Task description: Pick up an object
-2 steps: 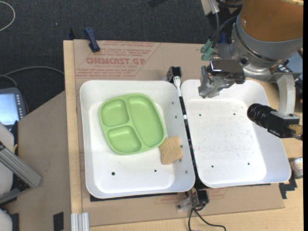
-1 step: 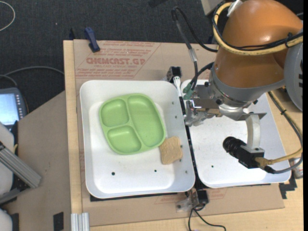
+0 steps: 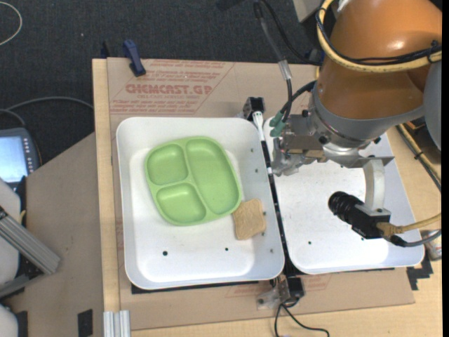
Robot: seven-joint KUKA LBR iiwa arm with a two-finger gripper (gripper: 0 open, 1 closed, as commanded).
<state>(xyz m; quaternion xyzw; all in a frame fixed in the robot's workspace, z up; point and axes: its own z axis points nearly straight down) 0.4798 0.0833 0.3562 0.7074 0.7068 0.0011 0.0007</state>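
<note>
We see the arm's gripper (image 3: 298, 149) low over the right bin (image 3: 330, 251), by the divider; whether it is open we cannot tell. The likely targets (a green divided plate (image 3: 193, 181) and a tan sponge-like piece (image 3: 249, 220), touching) lie in the left bin (image 3: 140, 258).
</note>
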